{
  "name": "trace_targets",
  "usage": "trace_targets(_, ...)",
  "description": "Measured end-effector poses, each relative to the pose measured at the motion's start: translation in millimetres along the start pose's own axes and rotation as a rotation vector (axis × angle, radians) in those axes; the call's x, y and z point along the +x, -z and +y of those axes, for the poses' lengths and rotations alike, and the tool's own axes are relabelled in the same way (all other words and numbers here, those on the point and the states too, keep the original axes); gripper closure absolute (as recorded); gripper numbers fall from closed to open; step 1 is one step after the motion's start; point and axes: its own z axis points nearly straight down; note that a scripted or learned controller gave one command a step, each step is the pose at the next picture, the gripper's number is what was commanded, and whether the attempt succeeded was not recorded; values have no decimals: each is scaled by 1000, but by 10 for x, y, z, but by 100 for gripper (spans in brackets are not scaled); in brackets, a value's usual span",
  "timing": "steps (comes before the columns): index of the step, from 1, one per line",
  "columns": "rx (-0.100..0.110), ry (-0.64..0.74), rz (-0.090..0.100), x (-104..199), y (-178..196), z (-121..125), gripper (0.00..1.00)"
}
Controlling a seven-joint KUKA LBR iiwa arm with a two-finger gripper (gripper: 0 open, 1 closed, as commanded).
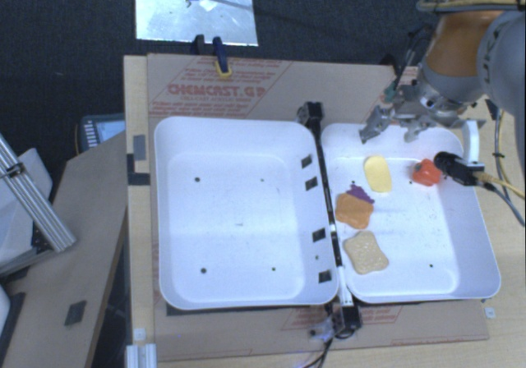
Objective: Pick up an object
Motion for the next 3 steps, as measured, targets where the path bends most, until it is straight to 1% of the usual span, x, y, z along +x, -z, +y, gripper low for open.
trace_targets(1, 9, -2, 2, 81, -943, -388, 0)
trace_targets(2, -2, -1, -1, 71, -778, -348, 100)
trace_targets(3, -4, -5, 0, 4, 591, -1186, 100)
